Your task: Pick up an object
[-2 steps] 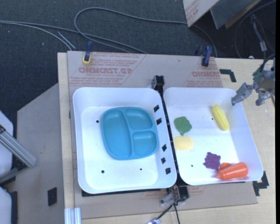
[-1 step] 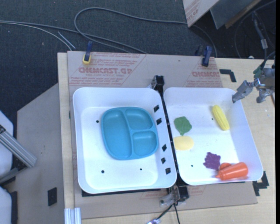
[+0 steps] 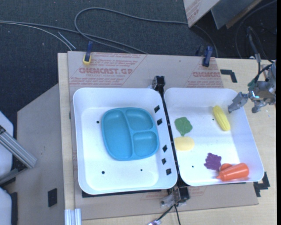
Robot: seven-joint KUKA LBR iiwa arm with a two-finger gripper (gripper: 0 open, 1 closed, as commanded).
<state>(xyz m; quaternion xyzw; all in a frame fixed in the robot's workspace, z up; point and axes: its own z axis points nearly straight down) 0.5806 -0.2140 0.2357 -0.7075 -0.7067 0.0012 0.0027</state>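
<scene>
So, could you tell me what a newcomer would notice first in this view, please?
Probably the blue divided plate lying alone in the left bin. Next, the bright toy foods scattered in the right bin: a yellow corn cob near the gripper, and an orange carrot at the near corner.

A blue divided plate [image 3: 130,133] lies in the middle of the left bin [image 3: 83,110], with its three compartments facing up. This white bin sits side by side with the right bin [image 3: 246,132], and a row of black clips [image 3: 163,145] runs along the seam between them. Both bins rest on a brown board [image 3: 109,68] printed with red lettering, laid over the desk [image 3: 39,132]. A yellow-and-blue clamp [image 3: 88,56] grips the board's far left edge, and a blue clamp [image 3: 207,56] grips its far right edge. Grey cables [image 3: 105,17] loop across the dark floor [image 3: 30,52] beyond the desk. A cardboard box [image 3: 198,9] sits at the far right.
</scene>
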